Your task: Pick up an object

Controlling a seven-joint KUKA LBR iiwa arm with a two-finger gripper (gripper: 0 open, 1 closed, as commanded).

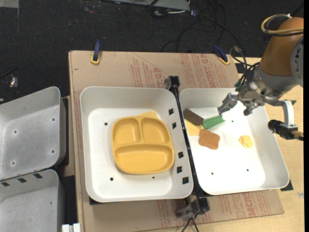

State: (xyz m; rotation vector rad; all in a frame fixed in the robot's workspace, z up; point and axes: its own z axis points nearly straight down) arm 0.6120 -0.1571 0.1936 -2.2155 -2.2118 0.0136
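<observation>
**Op:** I'm reading my feed from the left. Two spare white trays (29, 129) lie off the bench, one above the other. Then comes the cardboard sheet (145, 69) with two blue-and-yellow clamps on its far edge, one (96, 52) at the left and one (221, 54) at the right.

**Desk:** And the bins?

**Op:** Two, side by side. The left bin (96, 178) holds one yellow divided plate (143, 146) with three compartments, lying flat near the middle. A black divider strip (181, 134) runs between the bins.

**Desk:** What's in the right one?

**Op:** I count four things in the right bin (241, 178), all in its far half. A dark brown block (194, 116) sits nearest the divider. A green block (214, 122) lies just beside it, tilted. A tan, cookie-like piece (209, 139) sits just in front of those two. A small yellow piece (245, 141) lies apart, further right.

**Desk:** The gripper?

**Op:** One arm, reaching in from the right, orange band (281, 52) up top. The gripper (236, 105) hangs over the bin's far right part, its two fingers spread wide with nothing between them. The left fingertip (225, 108) is close above the green block's upper end; I can't tell whether it touches.
</observation>
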